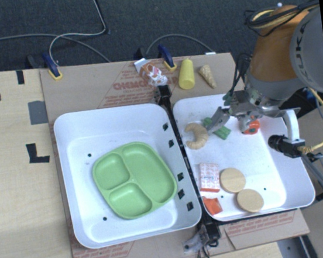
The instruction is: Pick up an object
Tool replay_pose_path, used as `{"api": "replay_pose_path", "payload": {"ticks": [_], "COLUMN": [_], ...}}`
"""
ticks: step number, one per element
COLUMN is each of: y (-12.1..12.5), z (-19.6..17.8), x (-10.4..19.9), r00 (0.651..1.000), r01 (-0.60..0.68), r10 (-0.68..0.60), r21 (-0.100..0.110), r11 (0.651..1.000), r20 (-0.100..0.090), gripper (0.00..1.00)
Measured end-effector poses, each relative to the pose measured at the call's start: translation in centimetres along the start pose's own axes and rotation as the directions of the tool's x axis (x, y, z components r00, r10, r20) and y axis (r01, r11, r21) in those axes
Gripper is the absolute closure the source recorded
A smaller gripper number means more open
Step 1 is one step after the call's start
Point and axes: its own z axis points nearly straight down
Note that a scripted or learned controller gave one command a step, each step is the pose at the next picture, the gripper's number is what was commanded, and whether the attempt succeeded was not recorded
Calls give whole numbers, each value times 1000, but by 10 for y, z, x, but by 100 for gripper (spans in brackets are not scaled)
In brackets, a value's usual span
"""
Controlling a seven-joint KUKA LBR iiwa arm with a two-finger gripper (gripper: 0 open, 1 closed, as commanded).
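Two shallow white bins sit side by side on a sheet of brown cardboard in the camera view. The left bin (68, 137) holds a light green divided plate (134, 179) with three compartments, lying flat and turned at a slant. The right bin (287, 188) holds the loose objects. A pale tan croissant (196, 135) curls near the bin's upper left, touching or just beside a small green piece (219, 128). Lower down lies a red-and-white packet (208, 177), with a small orange-red block (213, 206) just below it. Two round tan discs (232, 180) sit beside the packet, the second disc (250, 200) lower and to the right, the two almost touching.

The grey arm with its orange band reaches in from the right, and the gripper (230, 113) hangs over the upper part of the right bin, near the green piece and the croissant. Its fingers are too dark and foreshortened to read, so I cannot tell how they stand, and nothing shows clearly between them. A small red-orange object (250, 125) lies just beside the gripper body.

Behind the bins, on the cardboard, rest a yellow bottle-like toy (185, 74), a tan cone (208, 76) and a small red-and-white item (151, 72). The bench is pale wood with black tape marks at left, and dark carpet with cables lies beyond.
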Motion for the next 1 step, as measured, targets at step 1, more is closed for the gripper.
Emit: {"api": "replay_pose_path", "payload": {"ticks": [1], "y": [13], "z": [125], "x": [-25], "r00": [1000], "r01": [0], "r10": [0], "r21": [-4], "r11": [1000], "r20": [1], "gripper": [0]}}
